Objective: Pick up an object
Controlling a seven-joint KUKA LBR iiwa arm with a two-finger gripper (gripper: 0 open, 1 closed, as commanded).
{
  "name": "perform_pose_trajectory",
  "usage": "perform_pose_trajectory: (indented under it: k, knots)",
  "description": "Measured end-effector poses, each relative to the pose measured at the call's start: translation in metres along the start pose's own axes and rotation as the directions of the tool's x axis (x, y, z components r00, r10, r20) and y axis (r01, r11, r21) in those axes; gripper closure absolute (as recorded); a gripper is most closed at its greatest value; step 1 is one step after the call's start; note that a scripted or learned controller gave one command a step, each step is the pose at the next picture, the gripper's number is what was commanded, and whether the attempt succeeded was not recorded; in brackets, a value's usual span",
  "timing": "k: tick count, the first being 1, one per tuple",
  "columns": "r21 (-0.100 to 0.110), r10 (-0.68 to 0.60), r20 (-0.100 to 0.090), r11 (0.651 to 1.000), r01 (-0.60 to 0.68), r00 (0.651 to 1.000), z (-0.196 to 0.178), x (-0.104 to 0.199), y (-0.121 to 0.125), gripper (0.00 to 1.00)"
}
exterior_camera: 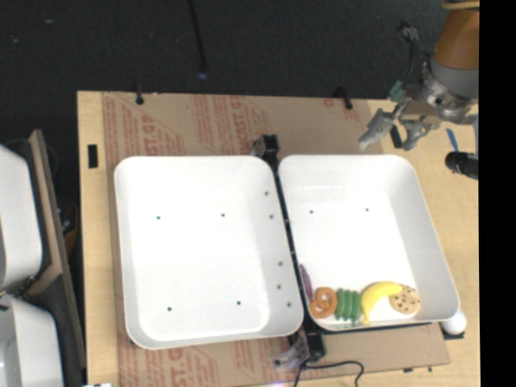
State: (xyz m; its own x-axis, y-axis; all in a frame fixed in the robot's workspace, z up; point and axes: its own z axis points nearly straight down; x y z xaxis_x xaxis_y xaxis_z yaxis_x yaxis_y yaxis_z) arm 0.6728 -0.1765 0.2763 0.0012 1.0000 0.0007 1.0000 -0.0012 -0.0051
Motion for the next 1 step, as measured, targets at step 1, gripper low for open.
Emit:
perform_pose_trajectory:
  k: [1]
  knots:
    - [-0.006,-0.001,0.001,1.0,0.001,1.0,-0.0037,0.0002,0.0009,0.0]
